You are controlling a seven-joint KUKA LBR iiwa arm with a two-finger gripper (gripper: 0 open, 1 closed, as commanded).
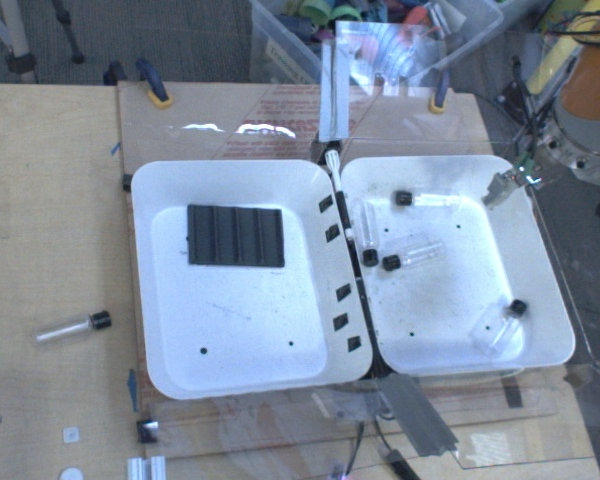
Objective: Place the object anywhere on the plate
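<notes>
Right bin (540, 268) is the ref pt. Four clear vials w/ black caps lie in it: one (425, 200) near its top edge, one (365, 230) by its left wall, one (412, 256) mid-bin, one (500, 328) at bottom-right corner. Black ridged plate (235, 236) sits in left bin (150, 298), well left. Gripper (502, 188) hovers over top-right rim; finger state: can't tell.

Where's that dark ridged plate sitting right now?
In the camera view, the dark ridged plate lies flat in the left bin, toward its upper left, well away from the clear vials in the right bin.
</notes>
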